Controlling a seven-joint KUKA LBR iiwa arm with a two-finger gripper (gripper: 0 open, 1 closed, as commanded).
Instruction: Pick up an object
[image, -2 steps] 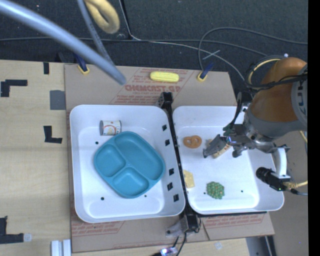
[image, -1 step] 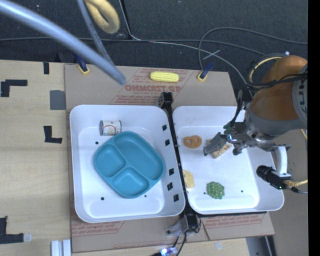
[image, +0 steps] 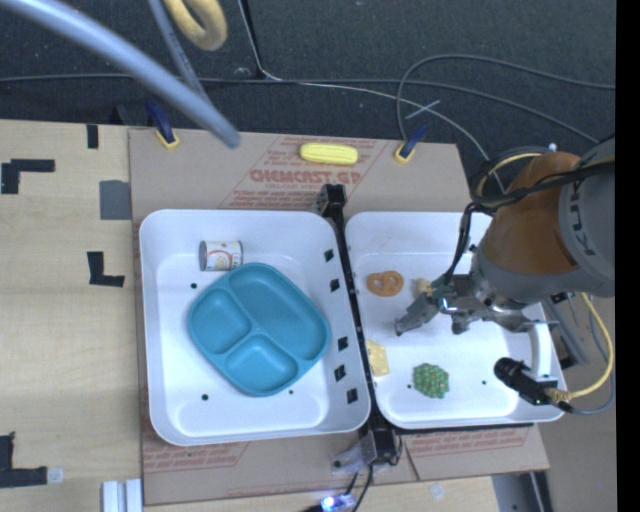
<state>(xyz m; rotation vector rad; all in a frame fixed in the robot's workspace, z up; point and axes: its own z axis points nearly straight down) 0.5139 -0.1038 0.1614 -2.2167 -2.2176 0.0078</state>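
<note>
The arm (image: 545, 235) is seen reaching in from the right over the right bin (image: 470, 405), its gripper (image: 418, 312) lowered toward the bin's middle with the fingers spread apart and nothing between them. In the right bin are found a brown round piece (image: 384, 284) just left of the gripper, a small yellow piece (image: 377, 357) by the left wall and a green clump (image: 431, 380) near the front. The left bin (image: 165, 400) is occupied by a blue divided tray (image: 258, 327), long axis running from upper left to lower right, and a small can (image: 220, 255) laid on its side, long axis left-right.
</note>
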